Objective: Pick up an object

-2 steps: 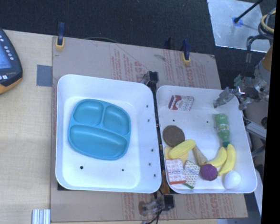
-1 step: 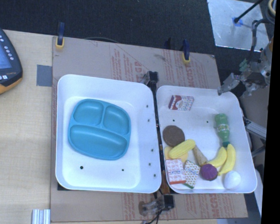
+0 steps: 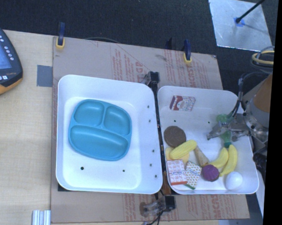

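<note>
Here, the grey metal pincer point(image 3: 220, 133) is seen low over the right white bin point(image 3: 207, 97), just beyond the yellow plastic banana point(image 3: 227, 159); whether it is apart or together cannot be told. A blue sectioned plate point(image 3: 101, 129) is carried in the left white bin point(image 3: 63, 128).

A grey two-finger gripper point(image 3: 215, 134) reaches from the right over the right shallow white bin point(image 3: 207, 95), above a yellow plastic banana point(image 3: 227, 160). Nearby lie a round brown cookie point(image 3: 175, 135), a purple ball point(image 3: 210, 173), a white egg point(image 3: 233, 180) and a small red-and-white carton point(image 3: 182, 103). The left white bin point(image 3: 137, 172) holds a blue divided plastic plate point(image 3: 101, 129).
</note>
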`<act>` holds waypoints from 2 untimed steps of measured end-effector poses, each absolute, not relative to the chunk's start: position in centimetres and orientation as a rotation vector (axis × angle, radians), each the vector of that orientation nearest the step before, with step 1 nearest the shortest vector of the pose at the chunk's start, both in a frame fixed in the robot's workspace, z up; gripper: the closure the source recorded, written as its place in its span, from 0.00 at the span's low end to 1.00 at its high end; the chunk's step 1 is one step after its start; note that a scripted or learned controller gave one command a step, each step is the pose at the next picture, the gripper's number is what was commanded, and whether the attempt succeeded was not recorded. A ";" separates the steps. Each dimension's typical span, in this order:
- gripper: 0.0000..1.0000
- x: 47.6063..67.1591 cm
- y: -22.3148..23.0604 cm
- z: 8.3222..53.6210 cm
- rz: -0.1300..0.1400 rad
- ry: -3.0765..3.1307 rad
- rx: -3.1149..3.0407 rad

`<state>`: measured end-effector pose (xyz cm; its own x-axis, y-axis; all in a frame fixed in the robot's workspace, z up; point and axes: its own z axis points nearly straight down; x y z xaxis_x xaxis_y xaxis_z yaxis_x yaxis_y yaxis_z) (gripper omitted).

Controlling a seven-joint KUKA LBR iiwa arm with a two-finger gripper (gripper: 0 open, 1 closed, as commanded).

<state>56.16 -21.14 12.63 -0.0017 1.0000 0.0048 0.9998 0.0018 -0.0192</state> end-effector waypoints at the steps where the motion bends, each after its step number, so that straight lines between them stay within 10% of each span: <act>1: 0.00 61.3 -21.2 9.0 0.004 -2.229 -2.213; 2: 1.00 61.2 -21.3 10.3 0.006 -2.230 -2.212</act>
<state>61.16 -21.32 10.29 -0.0078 1.0000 -0.0023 1.0000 0.0078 -0.0031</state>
